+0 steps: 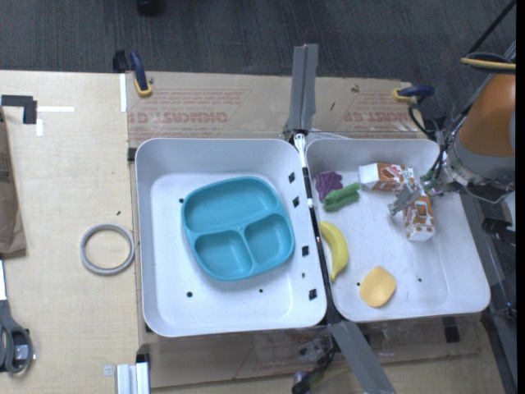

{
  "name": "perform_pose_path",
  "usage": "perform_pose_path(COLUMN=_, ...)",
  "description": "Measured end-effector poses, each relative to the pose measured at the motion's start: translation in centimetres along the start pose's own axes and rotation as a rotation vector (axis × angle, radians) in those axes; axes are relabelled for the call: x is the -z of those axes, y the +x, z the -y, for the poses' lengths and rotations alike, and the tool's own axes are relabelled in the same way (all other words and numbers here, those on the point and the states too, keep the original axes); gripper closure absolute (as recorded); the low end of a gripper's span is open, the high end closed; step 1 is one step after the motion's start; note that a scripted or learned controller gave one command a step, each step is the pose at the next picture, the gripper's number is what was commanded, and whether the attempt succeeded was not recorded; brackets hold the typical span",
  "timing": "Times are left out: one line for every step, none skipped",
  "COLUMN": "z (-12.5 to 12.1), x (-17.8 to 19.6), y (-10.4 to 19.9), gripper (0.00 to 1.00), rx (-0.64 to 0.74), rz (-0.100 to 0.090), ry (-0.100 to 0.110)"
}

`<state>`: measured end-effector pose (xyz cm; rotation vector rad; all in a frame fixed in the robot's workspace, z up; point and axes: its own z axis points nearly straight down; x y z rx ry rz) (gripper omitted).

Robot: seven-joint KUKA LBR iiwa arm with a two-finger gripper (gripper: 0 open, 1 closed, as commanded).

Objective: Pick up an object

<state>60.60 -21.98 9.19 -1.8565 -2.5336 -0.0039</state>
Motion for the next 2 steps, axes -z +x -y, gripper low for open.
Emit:
perform_pose_path(z=0.0, x=1.1, y=-0.2, gripper=1.00, rx=-0.005, rz=0.004, ry=-0.003)
perform_pose_path(z=-3.9, x=8.7, y=6.3, gripper=1.00, rx=0.089, rz=0.003, ry=0.000)
